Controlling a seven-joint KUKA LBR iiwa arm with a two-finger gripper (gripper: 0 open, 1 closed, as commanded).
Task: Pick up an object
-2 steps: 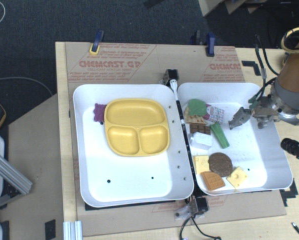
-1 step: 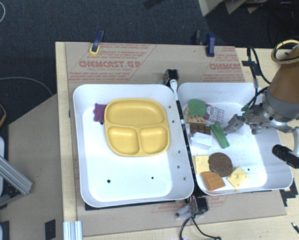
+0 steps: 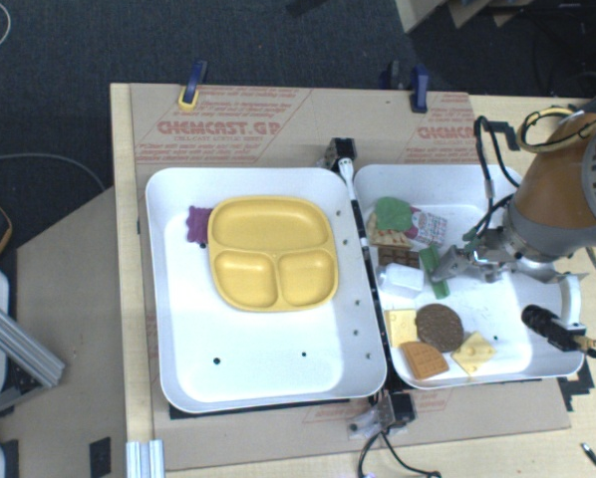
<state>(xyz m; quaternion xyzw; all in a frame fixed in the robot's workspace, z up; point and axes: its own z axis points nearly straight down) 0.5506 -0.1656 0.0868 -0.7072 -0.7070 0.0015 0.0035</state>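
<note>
My gripper (image 3: 453, 264) reaches in from the right and sits low over the middle of the right bin (image 3: 497, 189). A small dark green piece (image 3: 437, 275) lies right at its tip, touching or nearly touching it. Around it are several toy foods: a green leafy piece (image 3: 392, 213), a pink-and-white wrapper (image 3: 430, 228), a brown slab (image 3: 398, 258), a white piece (image 3: 403, 280), a round brown cookie (image 3: 440, 326), an orange cracker (image 3: 423, 359) and a yellow cheese wedge (image 3: 474, 353).
The left bin (image 3: 178, 297) holds a yellow divided plate (image 3: 273, 251) with a purple item (image 3: 197, 224) at its left edge. A black divider rail (image 3: 363, 257) separates the bins. Cables (image 3: 492, 167) hang near the orange-banded wrist (image 3: 562, 192).
</note>
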